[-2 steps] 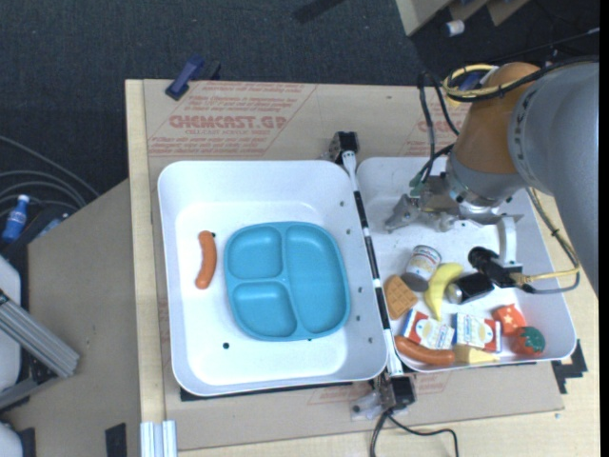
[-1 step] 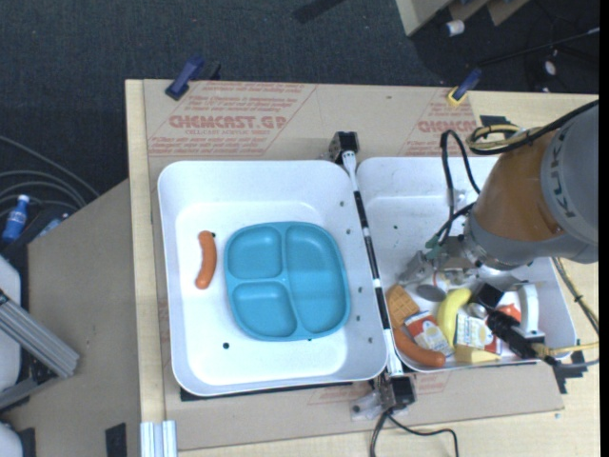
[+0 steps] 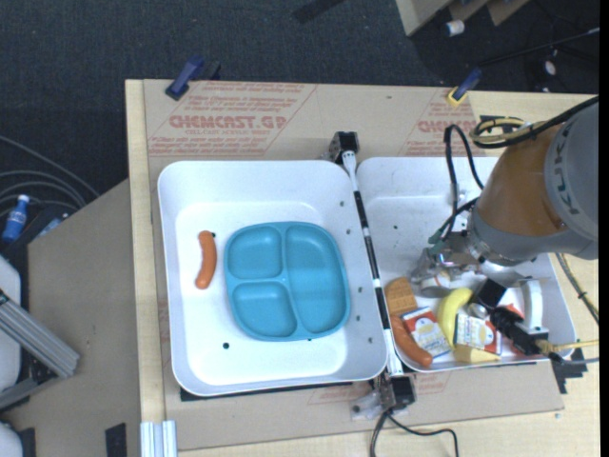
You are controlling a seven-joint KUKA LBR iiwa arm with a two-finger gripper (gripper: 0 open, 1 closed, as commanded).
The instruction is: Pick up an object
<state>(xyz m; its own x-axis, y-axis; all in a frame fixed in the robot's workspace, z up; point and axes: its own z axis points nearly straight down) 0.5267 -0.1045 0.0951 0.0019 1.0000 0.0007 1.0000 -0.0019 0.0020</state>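
The desk carries two shallow white bins side by side. The left bin holds a blue divided plate near its middle, and an orange sausage lies apart from the plate, toward the bin's left wall. The grey arm, with its orange band, reaches over the right bin from the right edge of the view. Its tool hangs low over the cluster of objects in that bin's near part; whether it is apart or together cannot be told. Just below it lie a yellow banana, a second sausage along the near wall, a slice of bread and small packets, all touching or crowded together.
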